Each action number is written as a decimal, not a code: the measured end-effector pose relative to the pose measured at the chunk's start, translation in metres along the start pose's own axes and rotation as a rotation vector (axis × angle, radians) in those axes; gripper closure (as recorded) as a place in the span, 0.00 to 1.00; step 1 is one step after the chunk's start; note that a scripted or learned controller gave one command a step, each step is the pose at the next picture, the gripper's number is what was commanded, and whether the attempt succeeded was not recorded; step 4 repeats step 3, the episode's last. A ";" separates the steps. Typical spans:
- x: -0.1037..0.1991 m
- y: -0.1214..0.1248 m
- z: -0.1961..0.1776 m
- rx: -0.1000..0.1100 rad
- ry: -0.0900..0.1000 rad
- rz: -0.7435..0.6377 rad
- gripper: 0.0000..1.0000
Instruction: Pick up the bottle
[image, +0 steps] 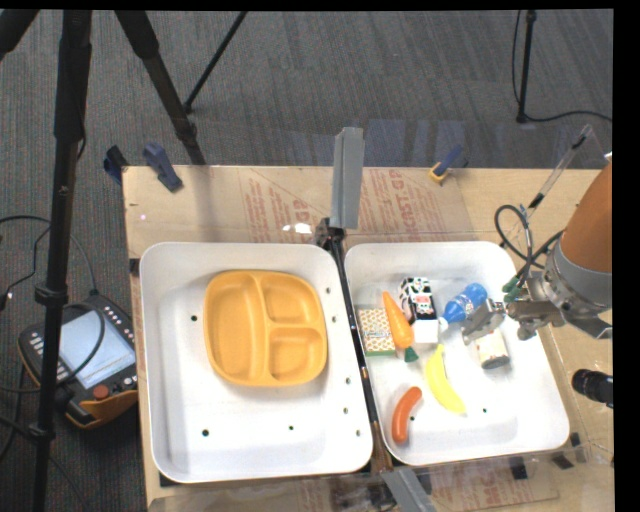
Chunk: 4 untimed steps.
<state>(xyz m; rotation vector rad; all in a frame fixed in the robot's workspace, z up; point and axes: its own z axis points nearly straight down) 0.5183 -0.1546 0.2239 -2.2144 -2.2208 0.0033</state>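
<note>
The bottle (466, 301) is small and blue with a pale end. It lies on its side in the right bin (530, 425), near the bin's far right part. My gripper (488, 337) hangs over the right side of that bin, just to the near right of the bottle and close to it. The grey arm with its orange band (600, 225) comes in from the right edge. Nothing shows the bottle held.
The right bin also holds a cow-patterned carton (418, 297), a carrot (397, 319), a small snack box (375, 331), a banana (442, 380) and a red sausage (404, 413). An orange divided plate (266, 327) lies in the left bin (170, 420). A grey post (347, 180) stands behind the bins.
</note>
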 end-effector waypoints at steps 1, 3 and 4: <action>-0.009 0.087 0.040 -0.003 -0.002 -0.119 0.00; -0.053 0.114 0.127 -0.003 0.001 -0.045 1.00; -0.053 0.114 0.127 -0.003 0.001 -0.045 1.00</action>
